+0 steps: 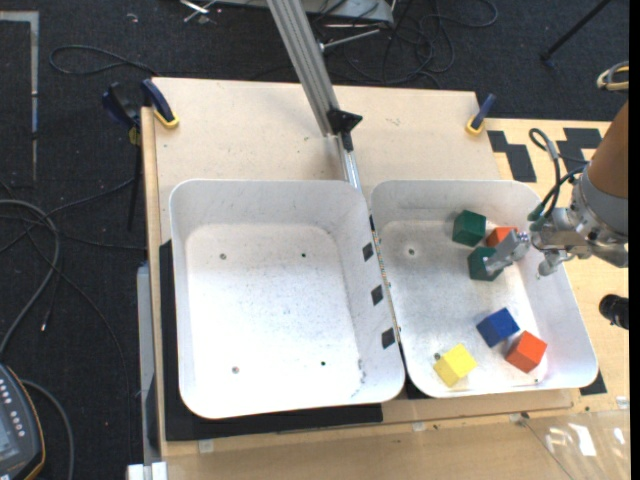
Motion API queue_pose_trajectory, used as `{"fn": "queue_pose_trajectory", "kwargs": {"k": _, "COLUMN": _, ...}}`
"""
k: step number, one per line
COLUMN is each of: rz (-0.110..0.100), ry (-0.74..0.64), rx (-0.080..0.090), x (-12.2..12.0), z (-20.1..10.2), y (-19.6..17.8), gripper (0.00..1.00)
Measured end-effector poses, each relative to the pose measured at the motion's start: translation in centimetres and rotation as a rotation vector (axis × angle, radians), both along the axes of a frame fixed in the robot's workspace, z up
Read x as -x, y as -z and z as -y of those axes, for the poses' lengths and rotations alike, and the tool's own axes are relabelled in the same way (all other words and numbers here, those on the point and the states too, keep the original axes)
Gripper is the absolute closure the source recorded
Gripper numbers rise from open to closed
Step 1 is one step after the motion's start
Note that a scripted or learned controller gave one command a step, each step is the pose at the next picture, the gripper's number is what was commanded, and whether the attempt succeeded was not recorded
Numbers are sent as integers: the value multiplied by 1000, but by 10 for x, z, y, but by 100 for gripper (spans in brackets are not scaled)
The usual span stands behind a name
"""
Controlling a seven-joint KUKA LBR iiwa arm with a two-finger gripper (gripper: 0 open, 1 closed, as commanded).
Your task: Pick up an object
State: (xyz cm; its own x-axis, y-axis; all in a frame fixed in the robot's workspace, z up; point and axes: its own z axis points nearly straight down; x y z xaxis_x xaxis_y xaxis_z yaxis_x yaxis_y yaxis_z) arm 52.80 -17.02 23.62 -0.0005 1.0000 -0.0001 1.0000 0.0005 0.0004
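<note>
Green block [484, 264] at end effector [512, 248].

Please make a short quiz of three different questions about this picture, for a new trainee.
1. True or false: the yellow cube lies in the left white plastic bin.
2. Which block lies nearest the pincer?
A. the blue cube
B. the small dark green block
C. the yellow cube
3. Fill in: the orange-red cube lies right beside the ____ cube.

Key
1. False; it lies in the right white plastic bin.
2. B
3. blue
</note>
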Motion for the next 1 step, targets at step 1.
{"fn": "queue_pose_trajectory", "kwargs": {"k": 1, "rz": 1, "ry": -2, "rx": 2, "x": -50, "z": 10, "y": 144, "gripper": 0}}
